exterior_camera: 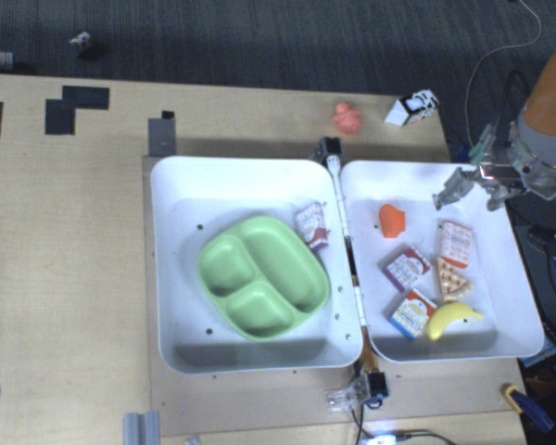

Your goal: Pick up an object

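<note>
Nearest you, the banana (452, 319) and cartons (409, 290) lie in the right bin (528, 332), below the tool (470, 191). Left of the tool sits an orange block (392, 220); farther left, the green tray (262, 275). The tool hangs open, holding nothing, over the bin's far-right rim.

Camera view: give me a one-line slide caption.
Gripper above right bin of toy food; green divided plate in left bin.

Right bin (514, 276) contents: orange block (392, 220) upper left; red-white carton (455, 241) upper right; waffle-patterned wedge (452, 278) just below; small packet (406, 268) centre; blue-yellow box (411, 314) touching banana (453, 319), lower edge
</note>
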`<state>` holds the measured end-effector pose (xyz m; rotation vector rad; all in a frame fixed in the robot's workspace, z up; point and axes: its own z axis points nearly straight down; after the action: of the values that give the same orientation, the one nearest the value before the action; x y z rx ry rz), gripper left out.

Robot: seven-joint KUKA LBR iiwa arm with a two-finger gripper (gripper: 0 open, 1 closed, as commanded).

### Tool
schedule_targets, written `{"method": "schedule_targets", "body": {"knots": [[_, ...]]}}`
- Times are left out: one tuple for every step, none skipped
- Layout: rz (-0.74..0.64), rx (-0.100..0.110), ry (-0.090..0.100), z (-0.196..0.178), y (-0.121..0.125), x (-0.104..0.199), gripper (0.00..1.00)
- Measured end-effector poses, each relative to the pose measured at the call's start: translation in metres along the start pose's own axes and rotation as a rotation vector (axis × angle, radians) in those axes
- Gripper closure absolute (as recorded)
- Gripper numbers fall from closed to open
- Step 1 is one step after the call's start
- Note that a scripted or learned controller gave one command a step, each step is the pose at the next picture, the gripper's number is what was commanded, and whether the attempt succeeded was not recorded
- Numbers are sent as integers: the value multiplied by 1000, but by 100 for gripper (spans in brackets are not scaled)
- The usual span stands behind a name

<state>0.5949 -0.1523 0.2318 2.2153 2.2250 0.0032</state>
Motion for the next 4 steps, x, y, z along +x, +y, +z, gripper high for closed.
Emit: {"method": "schedule_targets", "body": {"knots": [[2,0,-1,143,-85,-34,0],[1,-5,-1,132,-83,-33,100],[-1,-4,0,24,-106,30,100],[-3,-6,-1,14,-105,30,100]]}}
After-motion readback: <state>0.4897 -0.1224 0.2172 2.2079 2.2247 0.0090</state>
